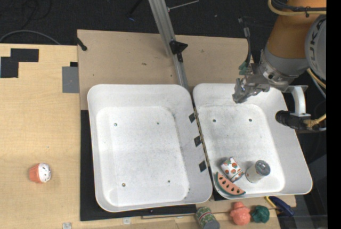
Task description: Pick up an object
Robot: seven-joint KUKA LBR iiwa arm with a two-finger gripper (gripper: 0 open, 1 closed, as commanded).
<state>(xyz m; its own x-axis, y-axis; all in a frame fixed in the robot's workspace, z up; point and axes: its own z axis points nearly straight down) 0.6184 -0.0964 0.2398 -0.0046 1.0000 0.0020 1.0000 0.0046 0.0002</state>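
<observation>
Objects to pick lie in the near corner of the right bin (287, 140): a patterned cup (231, 168), a grey can (258, 170), a melon slice (230, 184). My gripper (241, 93) hangs at the far end; I cannot tell its spread. I'd cross over and drop onto the can, minding the cup beside it and the bin wall

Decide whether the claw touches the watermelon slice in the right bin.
Apart. The camera view shows the claw at the bin's far edge, the watermelon slice at its near edge.
</observation>
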